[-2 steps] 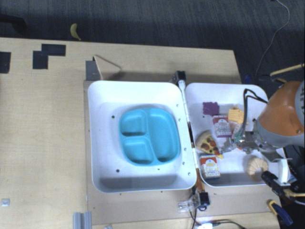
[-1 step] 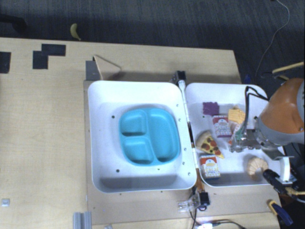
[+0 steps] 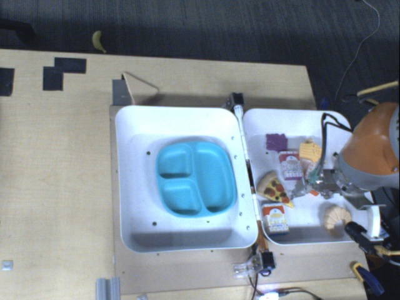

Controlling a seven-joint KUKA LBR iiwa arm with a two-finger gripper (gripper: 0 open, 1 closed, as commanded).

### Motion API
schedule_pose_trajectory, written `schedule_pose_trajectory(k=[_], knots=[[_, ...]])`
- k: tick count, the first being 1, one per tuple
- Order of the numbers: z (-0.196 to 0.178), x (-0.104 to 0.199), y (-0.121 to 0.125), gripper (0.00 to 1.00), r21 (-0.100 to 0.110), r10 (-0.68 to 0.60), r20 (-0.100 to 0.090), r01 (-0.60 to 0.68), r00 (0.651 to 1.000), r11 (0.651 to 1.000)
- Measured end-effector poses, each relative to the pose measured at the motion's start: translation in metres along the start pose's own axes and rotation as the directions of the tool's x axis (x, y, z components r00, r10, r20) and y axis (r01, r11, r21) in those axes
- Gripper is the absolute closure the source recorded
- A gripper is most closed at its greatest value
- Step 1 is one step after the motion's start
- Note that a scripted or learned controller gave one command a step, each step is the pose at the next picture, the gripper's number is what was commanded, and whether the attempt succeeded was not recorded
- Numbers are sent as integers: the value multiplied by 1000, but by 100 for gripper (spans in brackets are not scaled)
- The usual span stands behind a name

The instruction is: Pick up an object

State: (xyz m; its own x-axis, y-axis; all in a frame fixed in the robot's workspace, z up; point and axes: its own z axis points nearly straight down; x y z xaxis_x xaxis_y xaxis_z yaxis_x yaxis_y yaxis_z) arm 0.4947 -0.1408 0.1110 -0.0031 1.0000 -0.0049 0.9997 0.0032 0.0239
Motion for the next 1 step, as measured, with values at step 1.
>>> schedule_pose_trajectory(k=[1], knots=[[-11, 1, 2, 100, -4, -1, 0, 1, 1000, 1000]])
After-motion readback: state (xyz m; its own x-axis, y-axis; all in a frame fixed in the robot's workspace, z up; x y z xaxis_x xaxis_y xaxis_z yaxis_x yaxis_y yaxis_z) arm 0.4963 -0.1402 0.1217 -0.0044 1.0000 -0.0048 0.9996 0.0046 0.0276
